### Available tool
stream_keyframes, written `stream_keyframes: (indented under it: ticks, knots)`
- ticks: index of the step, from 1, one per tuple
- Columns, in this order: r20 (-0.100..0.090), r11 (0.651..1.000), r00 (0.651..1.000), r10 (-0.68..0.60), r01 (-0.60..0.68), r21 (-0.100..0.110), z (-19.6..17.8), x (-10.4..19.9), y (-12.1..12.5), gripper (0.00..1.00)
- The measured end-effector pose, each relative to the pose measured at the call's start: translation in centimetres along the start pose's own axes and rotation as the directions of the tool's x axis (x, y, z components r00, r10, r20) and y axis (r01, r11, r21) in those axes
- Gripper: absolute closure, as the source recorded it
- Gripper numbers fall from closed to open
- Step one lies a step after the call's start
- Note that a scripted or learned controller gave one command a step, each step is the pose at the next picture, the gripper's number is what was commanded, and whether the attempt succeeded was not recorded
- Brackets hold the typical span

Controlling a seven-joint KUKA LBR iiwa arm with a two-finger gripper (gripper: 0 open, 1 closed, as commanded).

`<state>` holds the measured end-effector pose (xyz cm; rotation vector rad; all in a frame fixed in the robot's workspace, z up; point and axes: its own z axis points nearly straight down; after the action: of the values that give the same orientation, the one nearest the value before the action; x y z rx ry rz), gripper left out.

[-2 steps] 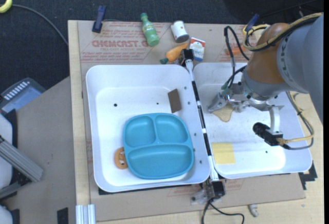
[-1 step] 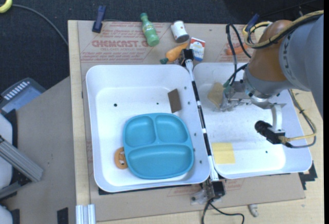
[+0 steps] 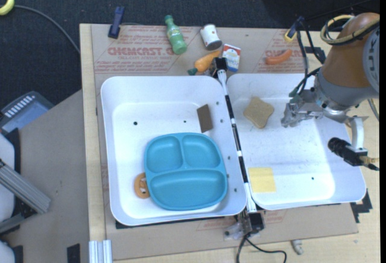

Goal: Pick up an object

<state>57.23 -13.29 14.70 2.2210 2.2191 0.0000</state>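
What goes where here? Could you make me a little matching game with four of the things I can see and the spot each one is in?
Things:
1. blue divided plate
2. yellow square
3. green bottle
4. tan bread slice

Places:
A. on the board behind the bins
B. right bin, near its front
C. left bin
D. right bin, near its back, beside the gripper

Pairs: 1-C, 2-B, 3-A, 4-D
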Motion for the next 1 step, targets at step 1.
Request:
stream_keyframes:
  ticks: [1]
  knots:
    - [0.0, 1.0, 1.0, 0.0, 0.0, 0.001, 0.03, 0.04, -0.01, 0.0]
